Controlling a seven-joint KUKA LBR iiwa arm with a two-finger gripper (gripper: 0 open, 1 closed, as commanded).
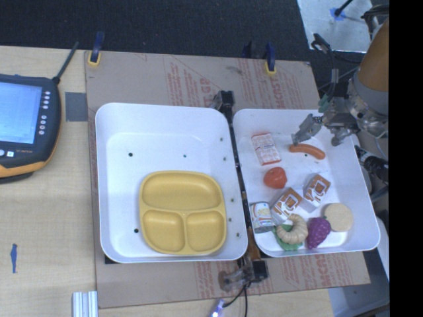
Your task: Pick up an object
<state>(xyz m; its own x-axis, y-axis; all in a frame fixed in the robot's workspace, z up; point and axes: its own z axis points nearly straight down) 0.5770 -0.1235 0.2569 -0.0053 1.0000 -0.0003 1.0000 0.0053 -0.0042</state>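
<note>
1. Nothing was picked up yet, as far as I could judge: every object lay on the floor of the right bin [360, 177], and nothing sat between the fingers of the claw [312, 129].
2. The claw stood open, its two fingers spread apart, above the far part of the right bin.
3. The sausage [307, 151] lay just below the claw and seemed the nearest thing to take. The tomato [275, 176] lay further toward me, and the red-and-white packet [266, 148] was beside the claw, on the side of the left bin [112, 127].
4. That left bin carried a yellow divided plate [183, 212], well apart from the claw.
5. The arm [360, 111] reached in from the right, wrist bent low over the desk [39, 230]. The descent, the closing and the lift remained.
</note>
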